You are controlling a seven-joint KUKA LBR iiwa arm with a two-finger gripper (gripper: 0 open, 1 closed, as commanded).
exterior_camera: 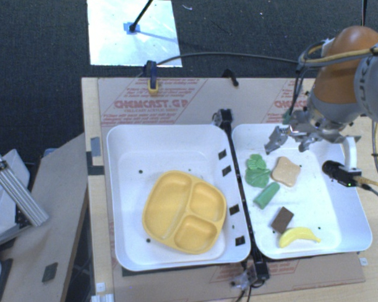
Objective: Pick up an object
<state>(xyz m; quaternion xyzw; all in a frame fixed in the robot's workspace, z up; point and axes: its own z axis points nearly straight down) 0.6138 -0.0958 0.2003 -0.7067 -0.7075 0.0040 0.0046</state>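
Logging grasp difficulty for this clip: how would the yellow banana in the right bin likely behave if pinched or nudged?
The banana looks like smooth moulded plastic, so probably light, stiff and somewhat slippery. Its curved shape may make it pivot or rock when nudged. It lies close to the brown block, which might crowd the gripper.

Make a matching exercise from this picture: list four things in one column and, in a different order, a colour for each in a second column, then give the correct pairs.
Things:
1. compartment tray
2. banana
3. cylinder-shaped block
4. small rectangular block

Colours:
A. brown
B. bright yellow
C. green
D. pale yellow-orange

Pairs: 1-D, 2-B, 3-C, 4-A.
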